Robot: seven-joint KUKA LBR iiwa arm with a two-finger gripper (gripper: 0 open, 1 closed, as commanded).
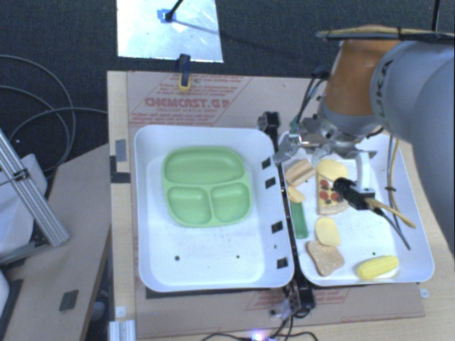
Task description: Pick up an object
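Just left of the pizza slice (329, 195), the bread roll (298, 170) lies in the right bin (419, 254). The gripper (307, 148) hangs close beyond it, and its opening cannot be determined. Nothing is seen held. Judged status: approach only, with grasp and lift outstanding.

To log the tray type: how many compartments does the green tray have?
3. The green tray in the left bin has one wide compartment at its far side and two smaller ones nearer, one left, one right. None seems hidden.
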